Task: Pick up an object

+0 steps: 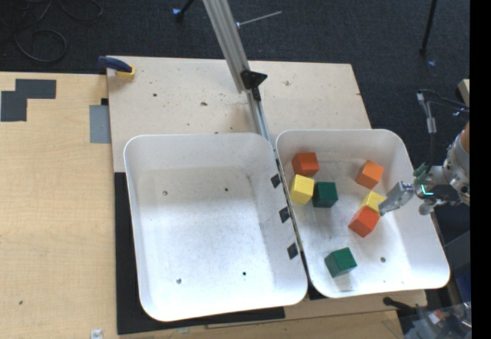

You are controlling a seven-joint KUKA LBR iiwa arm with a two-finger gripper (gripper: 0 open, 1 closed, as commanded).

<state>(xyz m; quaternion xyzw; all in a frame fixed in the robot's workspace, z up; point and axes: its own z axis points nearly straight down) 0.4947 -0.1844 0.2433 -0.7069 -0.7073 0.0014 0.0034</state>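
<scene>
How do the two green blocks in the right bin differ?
The upper green block is darker and touches a yellow block; the lower green block is a brighter green and sits alone near the right bin's front wall. Both are small cubes of similar size.

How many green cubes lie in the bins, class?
2, both in the right bin: one green cube beside the yellow cube near the divider, another alone near the front.

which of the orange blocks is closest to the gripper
The orange block just below the small yellow block, right at the gripper. The other two orange blocks sit farther up the right bin.
</scene>
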